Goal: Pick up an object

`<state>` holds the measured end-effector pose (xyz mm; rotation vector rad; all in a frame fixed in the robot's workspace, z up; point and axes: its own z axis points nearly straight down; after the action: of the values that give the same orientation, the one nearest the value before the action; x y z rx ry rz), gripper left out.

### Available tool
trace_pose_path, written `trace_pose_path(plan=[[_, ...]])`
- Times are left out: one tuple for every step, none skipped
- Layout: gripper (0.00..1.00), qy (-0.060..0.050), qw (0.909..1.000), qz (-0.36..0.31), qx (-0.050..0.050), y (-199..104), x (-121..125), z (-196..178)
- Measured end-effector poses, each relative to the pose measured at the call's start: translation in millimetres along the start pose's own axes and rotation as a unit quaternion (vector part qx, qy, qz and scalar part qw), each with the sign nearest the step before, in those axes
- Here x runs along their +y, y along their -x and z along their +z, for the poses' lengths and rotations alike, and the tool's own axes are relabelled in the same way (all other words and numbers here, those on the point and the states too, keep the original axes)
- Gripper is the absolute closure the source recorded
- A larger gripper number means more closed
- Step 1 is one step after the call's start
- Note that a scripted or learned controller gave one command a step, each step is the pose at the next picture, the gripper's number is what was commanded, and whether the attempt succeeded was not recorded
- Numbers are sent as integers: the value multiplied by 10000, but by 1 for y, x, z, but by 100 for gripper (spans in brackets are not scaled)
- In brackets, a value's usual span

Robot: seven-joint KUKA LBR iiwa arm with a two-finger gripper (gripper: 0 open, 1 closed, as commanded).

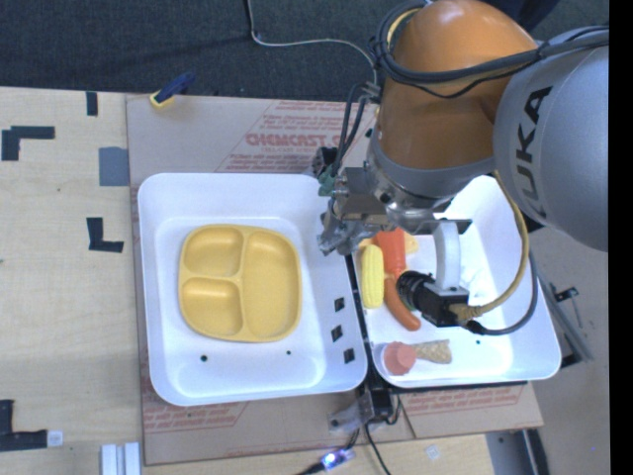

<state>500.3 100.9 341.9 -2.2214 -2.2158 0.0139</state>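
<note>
Gripper (396,234) hung low over the right bin (514,359), its metal body crowded above a cluster of toy food, and whether it was open or closed could not be told from this slanted look down. Just under it lay a toy corn cob (372,276), pale yellow, resting near the bin's left wall with its long axis running roughly up and down the frame. Touching its right side sat an orange carrot-like piece (394,250), partly tucked beneath the tool, and below that a reddish sausage shape (403,311) angled down toward the right. Nearer the front rim lay a pink slice (399,357) beside a small tan cone (433,351). By the look of things the step in hand was the descent onto a target, most likely the corn or its orange neighbour; nothing was visibly held. The next move would call for closing across the cob's short width, not along its length. The left bin (158,295) carried a yellow divided plate (239,282), well apart from the action
</note>
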Motion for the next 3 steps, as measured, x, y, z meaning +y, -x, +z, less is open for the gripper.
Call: trace_pose_path(plan=[[100,78,9999,-58,33,-69,27,-75],[100,67,10000,-47,33,-83,-12,-134],[100,13,10000,2,4,-37,-18,-76]])
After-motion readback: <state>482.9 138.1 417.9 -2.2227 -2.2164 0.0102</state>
